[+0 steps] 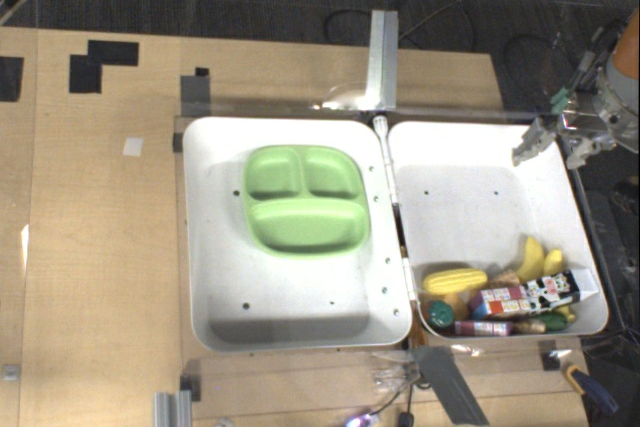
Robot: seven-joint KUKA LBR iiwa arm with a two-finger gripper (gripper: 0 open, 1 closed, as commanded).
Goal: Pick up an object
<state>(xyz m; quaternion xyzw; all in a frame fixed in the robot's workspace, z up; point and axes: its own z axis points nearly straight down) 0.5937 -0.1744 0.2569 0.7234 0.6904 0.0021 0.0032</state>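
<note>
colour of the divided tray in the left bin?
Light green. The divided tray lies in the left bin, clear in the camera view.

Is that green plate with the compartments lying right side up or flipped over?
Right side up. The green tray lies flat in the left bin, its three hollow compartments facing upward, with nothing in them.

A robotics lab: white bins (290, 140) (two) on a wooden bench (90, 235).

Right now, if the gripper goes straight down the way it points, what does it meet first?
Probably the bare floor of the right white bin near its far right corner; the two-finger gripper hangs there, though depth is unclear.
</note>
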